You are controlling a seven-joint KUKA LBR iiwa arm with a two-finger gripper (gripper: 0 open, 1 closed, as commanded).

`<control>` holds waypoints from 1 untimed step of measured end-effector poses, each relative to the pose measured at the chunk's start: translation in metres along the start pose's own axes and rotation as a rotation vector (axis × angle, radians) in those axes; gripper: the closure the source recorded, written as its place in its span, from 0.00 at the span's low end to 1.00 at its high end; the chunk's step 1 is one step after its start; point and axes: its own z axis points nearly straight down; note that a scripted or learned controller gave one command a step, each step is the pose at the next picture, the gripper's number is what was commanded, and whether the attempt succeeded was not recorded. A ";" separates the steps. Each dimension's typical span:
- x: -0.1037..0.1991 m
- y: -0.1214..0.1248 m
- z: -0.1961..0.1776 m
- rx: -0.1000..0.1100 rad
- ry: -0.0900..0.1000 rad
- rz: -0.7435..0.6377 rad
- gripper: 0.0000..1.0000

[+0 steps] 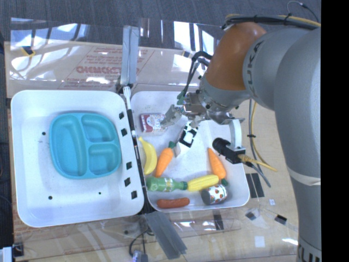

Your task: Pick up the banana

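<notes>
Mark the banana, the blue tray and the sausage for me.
banana [148,155], camera view, middle of its curve.
blue tray [70,171], camera view, lower left rim.
sausage [173,203], camera view, mid-length.

Bench top [65,64]: pale, shiny, under a clear sheet, with reversed red print showing through toward 11 o'clock. Bright window-like glare streaks across it from 10 to 1 o'clock. Dark grey ribbed floor [109,1] runs along the whole 12 o'clock edge. Two white bins sit side by side on the bench: left bin [24,162] at 9 o'clock, right bin [240,195] near centre, rims touching. Grey bracket [163,234] at 6 o'clock. Light is even and bright.
</notes>
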 end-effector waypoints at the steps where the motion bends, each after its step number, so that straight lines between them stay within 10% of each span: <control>1: -0.038 -0.103 0.110 0.000 0.001 -0.158 0.00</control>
